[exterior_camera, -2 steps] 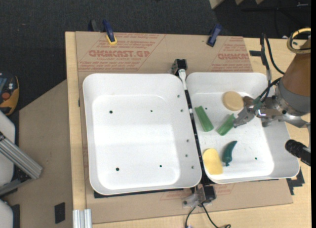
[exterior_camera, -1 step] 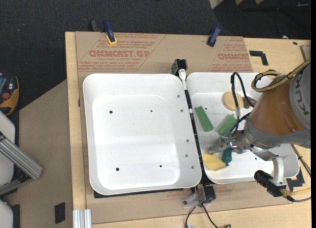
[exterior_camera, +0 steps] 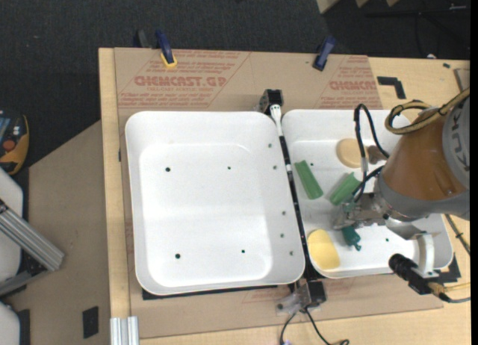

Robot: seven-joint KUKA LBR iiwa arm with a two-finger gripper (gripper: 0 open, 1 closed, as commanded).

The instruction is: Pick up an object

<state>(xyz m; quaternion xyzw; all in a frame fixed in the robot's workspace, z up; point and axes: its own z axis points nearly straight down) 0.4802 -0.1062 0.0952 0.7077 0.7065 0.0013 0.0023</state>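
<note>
Reaching in from the right over the right bin, grey KUKA arm with orange band; gripper low over the bin floor near its middle, finger spread not discernible from above. Right bin contents: long green block lying at a slant near the bin's left wall; second green block just right of it, tilted, its lower end at the gripper; small teal item just below the gripper, contact unclear; pale yellow rounded object at the near left corner; tan round object toward the far side, partly crossed by a black cable. Left bin: white, shallow, beside the right bin, the two touching along a shared edge
</note>
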